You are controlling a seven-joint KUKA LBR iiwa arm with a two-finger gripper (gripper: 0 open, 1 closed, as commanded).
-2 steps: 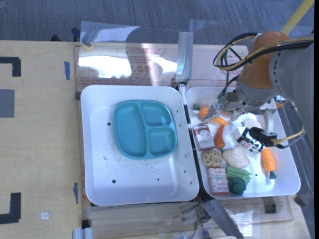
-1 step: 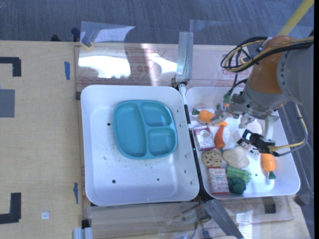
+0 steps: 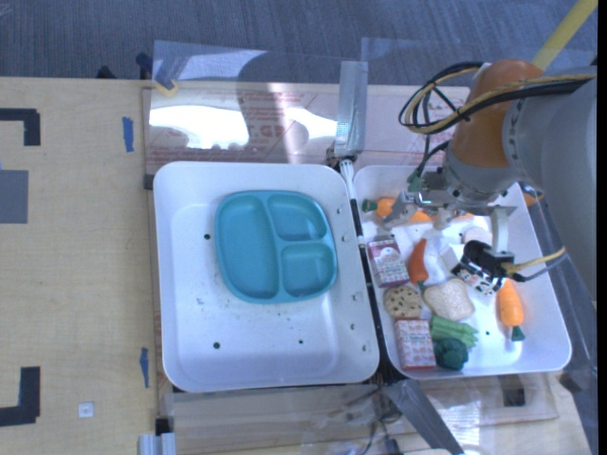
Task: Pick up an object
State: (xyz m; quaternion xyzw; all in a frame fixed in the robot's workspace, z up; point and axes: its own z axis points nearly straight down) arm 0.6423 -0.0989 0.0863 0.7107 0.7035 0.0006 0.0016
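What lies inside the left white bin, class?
The left bin holds a teal divided plate with three compartments, each bare. Small dark specks dot the bin floor. Whatever is beneath the plate is covered.

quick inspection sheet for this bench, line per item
surface: two white bins side by side, left bin and right bin, on a wooden bench
job's things: toy food in right bin, including cookie, carrot, broccoli
clutter: teal divided tray in left bin
grippers: gripper low over right bin's far end
cables: black and yellow loops at wrist
surroundings: grey floor
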